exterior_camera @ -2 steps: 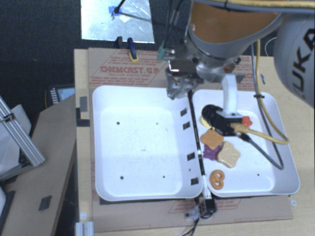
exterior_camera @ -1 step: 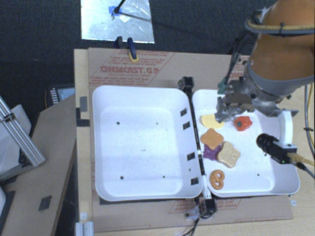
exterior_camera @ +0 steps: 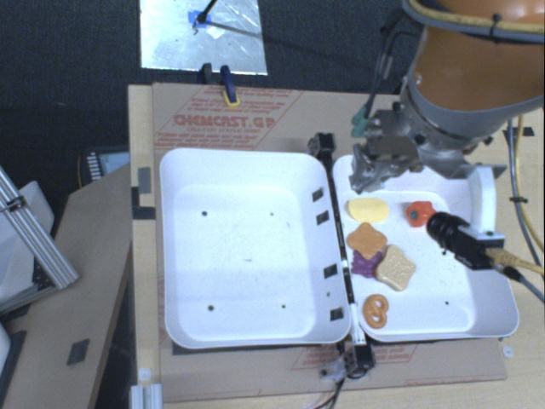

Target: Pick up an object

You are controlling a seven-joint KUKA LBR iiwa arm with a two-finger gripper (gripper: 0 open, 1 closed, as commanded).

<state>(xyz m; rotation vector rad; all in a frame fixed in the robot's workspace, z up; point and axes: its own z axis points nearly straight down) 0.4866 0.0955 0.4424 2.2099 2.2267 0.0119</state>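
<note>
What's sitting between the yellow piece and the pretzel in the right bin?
In the camera view, three things lie between the yellow piece and the pretzel: an orange-brown piece, a purple piece beneath it, and a tan toast slice.

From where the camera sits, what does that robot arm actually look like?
The arm is bulky and rounded, with a broad orange band above a grey metal wrist section. Thin dark cables loop around it, and a green connector sits at its side. At the end is a small grey metal gripper hanging above the right bin.
</note>
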